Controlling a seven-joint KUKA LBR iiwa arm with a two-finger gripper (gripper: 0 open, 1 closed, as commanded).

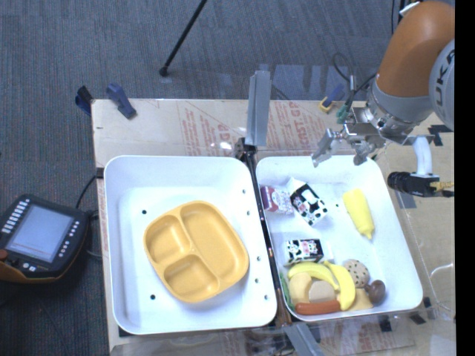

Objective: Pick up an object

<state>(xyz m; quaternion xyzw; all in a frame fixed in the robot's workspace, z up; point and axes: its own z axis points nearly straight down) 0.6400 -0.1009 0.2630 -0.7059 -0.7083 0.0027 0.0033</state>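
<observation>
Yellow corn cob (359, 212) below pincer (344, 152)

The single fixed camera is looking down at a slant from well above the bench, taking in both white bins (119, 199), with the gripper (343, 153) entering from the right.

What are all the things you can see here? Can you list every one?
white bins: two, side by side on the bench
divided plate: one, yellow, left bin
cow-print cartons: two, black and white, right bin
small carton: one, dark red and white, right bin
corn cob: one, yellow, right bin
banana: one, yellow, right bin's near edge
cookie: one, tan, beside the banana
handheld screen: one, grey, on the floor at left
arm: one, grey and orange
gripper: one, over the right bin's far edge
</observation>
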